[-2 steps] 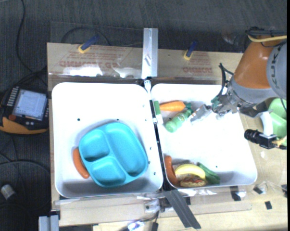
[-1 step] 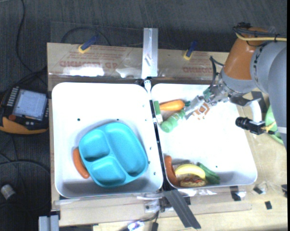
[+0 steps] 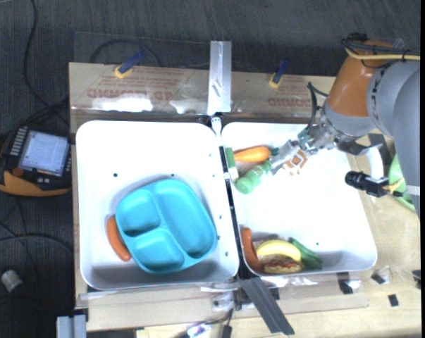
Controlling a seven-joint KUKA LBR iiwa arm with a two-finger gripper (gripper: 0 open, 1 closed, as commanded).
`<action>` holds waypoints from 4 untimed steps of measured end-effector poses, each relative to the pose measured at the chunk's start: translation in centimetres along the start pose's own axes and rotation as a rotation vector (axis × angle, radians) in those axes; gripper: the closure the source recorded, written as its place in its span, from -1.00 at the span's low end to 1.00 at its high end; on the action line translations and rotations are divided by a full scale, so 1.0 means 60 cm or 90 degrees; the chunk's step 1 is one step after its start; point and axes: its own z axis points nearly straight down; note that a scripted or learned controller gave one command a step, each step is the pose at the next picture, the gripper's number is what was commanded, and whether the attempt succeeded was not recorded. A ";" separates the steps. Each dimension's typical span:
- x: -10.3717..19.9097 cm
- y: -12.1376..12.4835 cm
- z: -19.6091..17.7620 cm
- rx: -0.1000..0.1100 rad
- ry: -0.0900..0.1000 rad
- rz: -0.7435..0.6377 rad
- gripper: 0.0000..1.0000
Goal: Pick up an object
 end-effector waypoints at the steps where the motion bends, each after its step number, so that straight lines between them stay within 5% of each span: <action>1: -0.001 0.005 -0.022 -0.006 -0.003 -0.001 1.00; 2: 0.101 0.052 -0.134 0.010 0.008 -0.003 1.00; 3: 0.065 -0.037 -0.088 0.011 0.008 -0.086 1.00; 4: 0.176 0.046 -0.208 0.009 0.008 -0.048 1.00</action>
